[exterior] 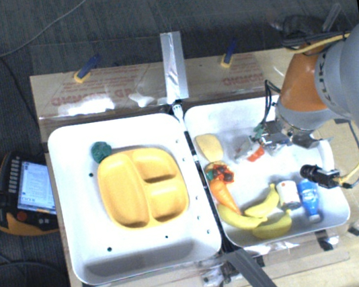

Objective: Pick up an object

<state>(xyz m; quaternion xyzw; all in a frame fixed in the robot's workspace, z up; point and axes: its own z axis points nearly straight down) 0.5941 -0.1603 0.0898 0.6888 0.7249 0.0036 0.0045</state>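
Nearest the camera, along the near wall of the right bin, lie 2 bananas, curved and overlapping, so I cannot tell exactly where one ends and the other begins. Just beside them to the right stand a small white container with a red band and a blue-and-white bottle, touching or nearly so; their labels are too small to read. An orange carrot-shaped piece runs along the divider side, its upper end meeting a small multicoloured cluster I cannot identify. Above that lies a pale yellow oblong.

My tool is low over the upper middle of the right bin, with my arm reaching in from the right and its orange band visible above the wrist. Cables and wrist hardware crowd the tip; I cannot tell how the tool is set, nor whether it has anything. A small red-orange item lies on the bin floor just beside the tool, lower left of it; contact is unclear.

Left bin: 1 yellow tray with 3 compartments, near the middle. A dark green round thing sits at its upper left corner, touching or just beside it.

Table edge is partly cut off below.
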